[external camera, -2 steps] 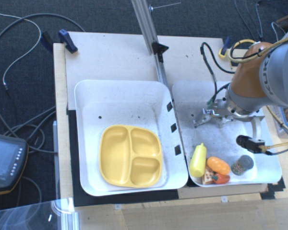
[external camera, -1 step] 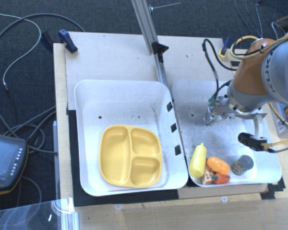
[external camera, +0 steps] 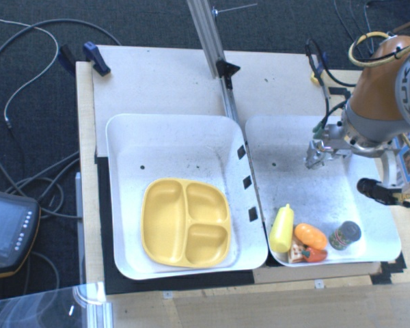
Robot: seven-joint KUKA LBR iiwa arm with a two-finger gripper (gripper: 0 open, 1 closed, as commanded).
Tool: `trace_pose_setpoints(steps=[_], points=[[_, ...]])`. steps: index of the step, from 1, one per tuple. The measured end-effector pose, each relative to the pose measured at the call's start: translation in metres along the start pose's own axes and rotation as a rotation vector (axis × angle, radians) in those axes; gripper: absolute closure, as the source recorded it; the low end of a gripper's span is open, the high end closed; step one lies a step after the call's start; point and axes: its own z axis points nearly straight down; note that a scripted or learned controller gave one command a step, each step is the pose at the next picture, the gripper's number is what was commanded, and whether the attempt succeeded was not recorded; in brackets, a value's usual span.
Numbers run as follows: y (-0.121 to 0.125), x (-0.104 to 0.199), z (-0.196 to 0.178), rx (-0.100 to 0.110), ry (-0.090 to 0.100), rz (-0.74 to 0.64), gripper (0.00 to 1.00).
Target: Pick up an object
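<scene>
Camera view: the gripper is being held above the right bin, up-frame of the objects, nothing seen between its fingers; whether they are spread cannot be told. The yellow bottle, orange toy and can are lying along the bin's near wall.

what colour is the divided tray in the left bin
Pale yellow all over, three compartments. The divided tray lies in the left bin, seen clearly in the camera view.

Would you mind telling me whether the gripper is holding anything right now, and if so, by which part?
Nothing is held: the gripper hangs above bare bin floor, apart from the yellow bottle.
</scene>
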Motion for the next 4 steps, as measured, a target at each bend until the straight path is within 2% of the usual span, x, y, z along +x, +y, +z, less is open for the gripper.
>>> trace_pose_setpoints(steps=[1,2,3,4], points=[[0.005,0.009,-0.05,-0.001,0.001,-0.003,1.0],[0.006,0.01,-0.062,0.002,0.001,-0.002,1.0],[0.004,0.065,-0.075,0.004,0.004,-0.008,1.0],[-0.009,0.116,-0.072,0.01,0.005,-0.007,1.0]])
